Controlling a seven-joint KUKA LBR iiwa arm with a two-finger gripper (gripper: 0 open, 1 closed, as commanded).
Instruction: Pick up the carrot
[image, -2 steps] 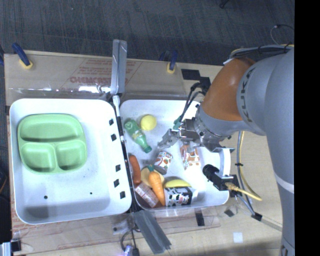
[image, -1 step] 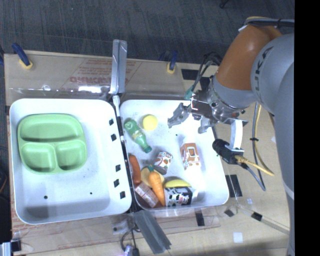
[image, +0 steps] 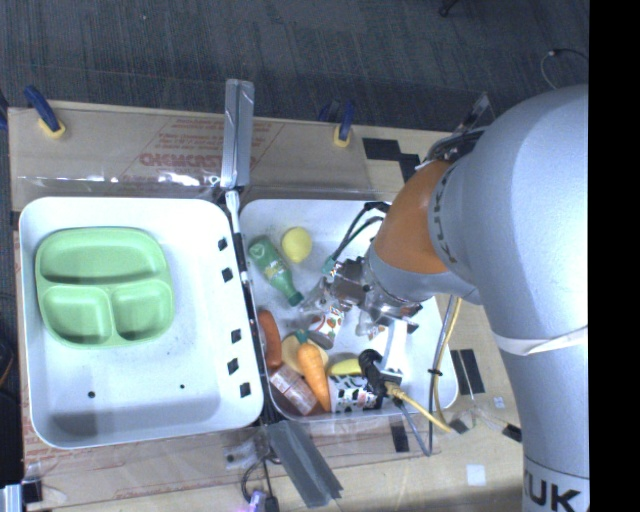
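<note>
A big grey arm (image: 530, 250) with an orange band reaches in from the right over the right-hand white bin (image: 260, 225). Its gripper (image: 345, 300) hangs low among the clutter; I cannot tell how it is set.

The left bin (image: 60, 420) holds a green divided tray (image: 103, 285).

The carrot (image: 315, 375) lies near the right bin's front edge, tip forward, touching a yellow item (image: 292, 350) and a pinkish package (image: 290, 390), near the gripper. It looks light, stiff and smooth, likely to roll, so a grasp across the thick upper half seems safest.

Further back sit a green bottle (image: 272, 265) and a lemon (image: 296, 243). The bench (image: 120, 140) is cardboard-brown, held by blue clamps (image: 45, 115).
</note>
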